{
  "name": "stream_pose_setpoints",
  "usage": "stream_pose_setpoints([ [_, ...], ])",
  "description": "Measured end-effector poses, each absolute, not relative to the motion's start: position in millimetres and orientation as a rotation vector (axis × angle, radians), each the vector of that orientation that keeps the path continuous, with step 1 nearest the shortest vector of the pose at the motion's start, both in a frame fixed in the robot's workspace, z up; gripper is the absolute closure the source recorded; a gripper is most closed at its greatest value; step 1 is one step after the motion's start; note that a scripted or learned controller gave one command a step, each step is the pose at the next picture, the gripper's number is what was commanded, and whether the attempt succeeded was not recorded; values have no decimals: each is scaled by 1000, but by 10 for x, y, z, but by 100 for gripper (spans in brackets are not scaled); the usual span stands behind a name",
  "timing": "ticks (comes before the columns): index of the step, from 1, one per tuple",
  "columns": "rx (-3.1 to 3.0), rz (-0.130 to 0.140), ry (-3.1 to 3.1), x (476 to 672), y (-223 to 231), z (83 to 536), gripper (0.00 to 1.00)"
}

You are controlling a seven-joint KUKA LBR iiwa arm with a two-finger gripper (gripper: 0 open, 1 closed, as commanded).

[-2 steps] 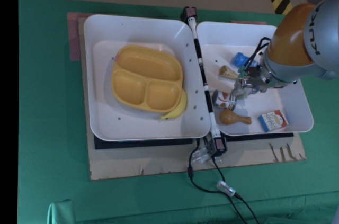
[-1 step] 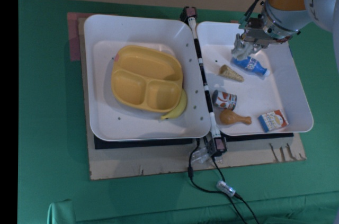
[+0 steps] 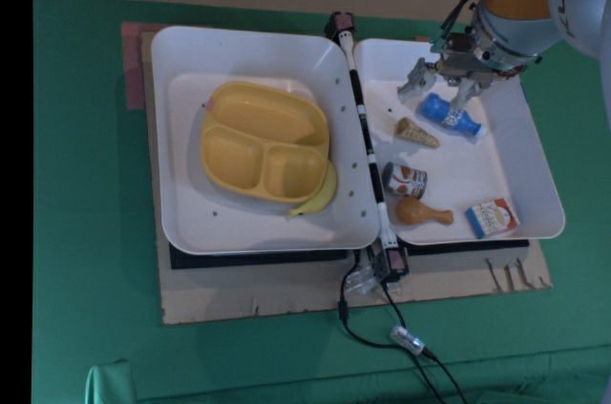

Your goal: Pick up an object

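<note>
- The grey arm with its orange band reaches in from the right, and its two-finger pincer [image 3: 442, 90] hangs over the upper part of the right shallow white bin [image 3: 535, 168]
- The pincer stands spread wide with nothing between its fingers; one fingertip sits left of the small blue plastic bottle [image 3: 449, 115], the other just above it
- That bottle, lying on its side with a white cap end to the right, looks the likeliest target
- Elsewhere in the same bin: a tan cone-shaped toy [image 3: 417, 132], a small red-and-white tin can [image 3: 405, 180], a brown toy drumstick [image 3: 423, 213] and a small blue-and-white carton [image 3: 492, 218]
- The left white bin [image 3: 181, 58] holds a yellow divided plastic tray [image 3: 265, 144] with a yellow banana [image 3: 323, 194] touching its lower right edge
- Judged step: the approach, with no grasp made yet
- Next the pincer would need to centre across the bottle's narrow width, descend until the fingers straddle it, then close and lift; the round body may roll or slip sideways
</note>
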State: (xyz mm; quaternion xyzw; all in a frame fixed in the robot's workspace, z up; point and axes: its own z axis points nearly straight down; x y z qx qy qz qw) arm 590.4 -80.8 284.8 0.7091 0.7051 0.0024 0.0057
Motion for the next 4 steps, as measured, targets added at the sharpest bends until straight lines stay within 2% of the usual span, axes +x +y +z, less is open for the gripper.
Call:
stream_pose_setpoints([
  [1, 2225, -1, 2206, 5983, -1437, 2019, 0],
  [2, 2216, 5, 2202, 6332, -1640, 1869, 0],
  [3, 2205, 11, 2185, 6366, -1671, 2056, 100],
  [4, 2205, 10, 2185, 6365, -1671, 2055, 0],
])
